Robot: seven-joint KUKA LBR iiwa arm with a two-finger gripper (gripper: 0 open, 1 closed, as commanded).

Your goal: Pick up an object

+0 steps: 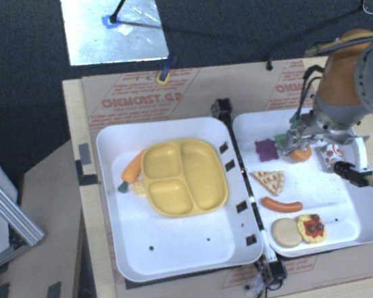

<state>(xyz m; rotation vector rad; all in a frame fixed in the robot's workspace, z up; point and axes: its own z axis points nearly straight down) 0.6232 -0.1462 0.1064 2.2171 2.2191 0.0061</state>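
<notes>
My gripper (297, 142) reaches down into the back of the right bin (369, 219), right over an orange toy (300, 154) with a green bit beside it. Its tips sit at or on that toy. A purple piece (266, 149) lies just left of it. Nearer the front lie a pizza slice (270, 181), a sausage (282, 204), a tan round cookie (285, 233) and a red-and-yellow piece (311, 228). A red-and-white item (330, 155) lies to the right of the gripper.
The left bin (129, 255) bears a yellow divided plate (179, 178) with a toy carrot (132, 167) against its left edge. A black divider (239, 172) runs between the bins. The grey arm (362, 84) comes in from the right over the right bin.
</notes>
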